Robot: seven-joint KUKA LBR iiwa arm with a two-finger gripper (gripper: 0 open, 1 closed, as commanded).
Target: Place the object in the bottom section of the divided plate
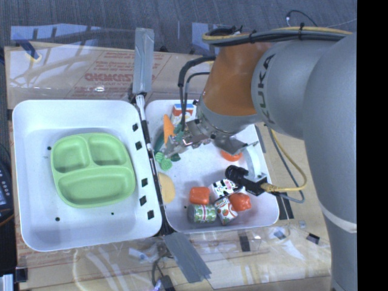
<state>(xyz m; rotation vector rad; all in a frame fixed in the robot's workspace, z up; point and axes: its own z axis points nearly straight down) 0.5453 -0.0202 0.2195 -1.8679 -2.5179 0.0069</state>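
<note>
The green divided plate point(92, 170) lies in the left white bin point(36, 223); its large bottom section point(97, 185) has nothing in it, and neither do the two small top sections. My gripper point(177, 140) hangs low over the left part of the right bin point(267, 214), close to the wall between the bins. An orange carrot point(167, 126) and a green leafy piece point(162, 159) lie right at the gripper's tip. I cannot tell whether either one is held.
The right bin's front holds a red block point(199, 194), a green can point(203, 214), a black-and-white toy point(223, 188) and a red tomato point(241, 202). An orange disc point(230, 156), a carton point(182, 110) and a tan round piece point(165, 190) lie nearby.
</note>
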